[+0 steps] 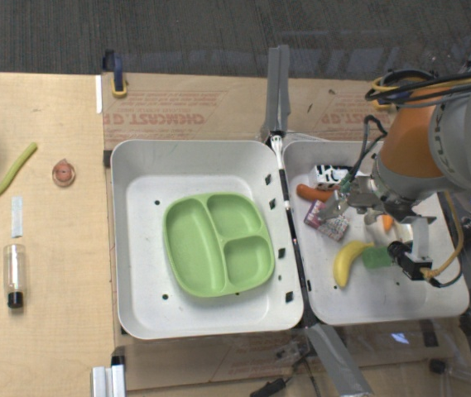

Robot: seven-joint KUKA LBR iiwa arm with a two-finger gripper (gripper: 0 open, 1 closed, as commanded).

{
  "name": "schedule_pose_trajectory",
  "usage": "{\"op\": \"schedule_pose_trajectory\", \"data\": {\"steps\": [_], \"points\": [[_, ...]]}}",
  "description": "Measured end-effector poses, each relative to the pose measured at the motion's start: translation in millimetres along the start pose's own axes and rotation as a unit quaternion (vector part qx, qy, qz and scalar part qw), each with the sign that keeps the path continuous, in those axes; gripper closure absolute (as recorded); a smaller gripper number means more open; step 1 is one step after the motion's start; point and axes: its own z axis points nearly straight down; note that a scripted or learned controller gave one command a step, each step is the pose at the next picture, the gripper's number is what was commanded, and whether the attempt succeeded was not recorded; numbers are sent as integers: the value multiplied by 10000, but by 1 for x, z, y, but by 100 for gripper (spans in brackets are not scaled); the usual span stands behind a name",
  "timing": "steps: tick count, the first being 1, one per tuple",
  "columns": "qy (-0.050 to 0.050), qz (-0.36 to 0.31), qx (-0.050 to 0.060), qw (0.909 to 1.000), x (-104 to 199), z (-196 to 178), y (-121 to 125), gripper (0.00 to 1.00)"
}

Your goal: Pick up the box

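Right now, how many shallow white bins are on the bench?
2. The left shallow white bin holds a green divided plate. The right shallow white bin holds a yellow banana, a small patterned box and other items, partly hidden under the arm.

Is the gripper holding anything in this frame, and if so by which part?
Cannot be told. The gripper sits at the box's upper edge, too small and blurred to judge.

The divided plate (218, 244) lies in the left bin (127, 246). In the right bin (367, 300), the box (326, 219) lies just left of the banana (347, 262), with the carrot (314, 193) behind it. The gripper (344, 198) is above the box.
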Motion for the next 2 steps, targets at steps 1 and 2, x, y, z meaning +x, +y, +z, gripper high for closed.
{"op": "schedule_pose_trajectory", "data": {"steps": [1, 2], "points": [[2, -186, 6, 9998, 8, 0, 15, 0], [-3, -794, -1, 9968, 6, 0, 21, 0]]}}
